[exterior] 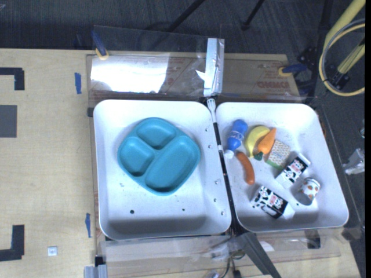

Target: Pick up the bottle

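a: as the camera looked down at a slant, where did the bottle (236, 136) lie?

b: it lay in the right bin (330, 213), in the upper left part, close to the wall shared with the left bin (110, 213). it was small, blue and white, and tilted on its side. a yellow banana (257, 138) lay touching or just beside it, and an orange sausage-shaped toy (247, 168) lay just below.

a: why did that matter?

b: the toys were loosely heaped, so the bottle seemed hemmed in between wall and banana. a grasp probably needed to come from above.

a: and the gripper (355, 162)?

b: a grey shape at the right edge, well apart from the bottle, was probably it. whether it was released or clenched, i could not tell. nothing was seen held.

a: anything else?

b: two cow-patterned cartons (270, 201) lay lower in that bin. a blue divided plate (159, 154) sat in the left bin.
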You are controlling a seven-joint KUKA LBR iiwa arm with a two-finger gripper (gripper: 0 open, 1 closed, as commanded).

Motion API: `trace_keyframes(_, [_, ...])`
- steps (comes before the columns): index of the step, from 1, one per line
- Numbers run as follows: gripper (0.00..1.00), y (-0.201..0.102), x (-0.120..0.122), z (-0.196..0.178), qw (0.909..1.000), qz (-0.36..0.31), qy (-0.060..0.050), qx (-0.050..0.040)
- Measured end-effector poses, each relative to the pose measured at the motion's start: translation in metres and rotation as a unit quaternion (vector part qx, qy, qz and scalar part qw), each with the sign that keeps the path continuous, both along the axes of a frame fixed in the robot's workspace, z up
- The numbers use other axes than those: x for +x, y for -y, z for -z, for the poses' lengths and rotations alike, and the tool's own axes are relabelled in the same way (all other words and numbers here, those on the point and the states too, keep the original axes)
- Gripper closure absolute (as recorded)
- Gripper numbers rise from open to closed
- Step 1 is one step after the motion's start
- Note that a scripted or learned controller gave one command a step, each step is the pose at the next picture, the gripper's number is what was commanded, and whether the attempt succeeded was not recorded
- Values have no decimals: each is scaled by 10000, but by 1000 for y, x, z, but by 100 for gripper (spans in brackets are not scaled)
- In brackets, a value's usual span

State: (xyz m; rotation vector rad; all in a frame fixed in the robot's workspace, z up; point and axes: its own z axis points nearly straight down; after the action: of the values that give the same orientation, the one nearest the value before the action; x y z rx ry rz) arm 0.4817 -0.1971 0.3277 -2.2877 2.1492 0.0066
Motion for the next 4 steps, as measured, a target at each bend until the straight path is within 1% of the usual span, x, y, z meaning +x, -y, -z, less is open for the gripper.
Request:
trace_keyframes(1, [100, 7, 0, -106, 9924, -1227, -2, 6])
trace_keyframes(2, [100, 13, 9, -37, 9656, -2599, -23, 22])
trace_keyframes(3, [100, 17, 0, -27, 9116, -4111, 9, 15])
trace_keyframes(4, [100, 10, 17, -40, 7926, -6098, 37, 19])
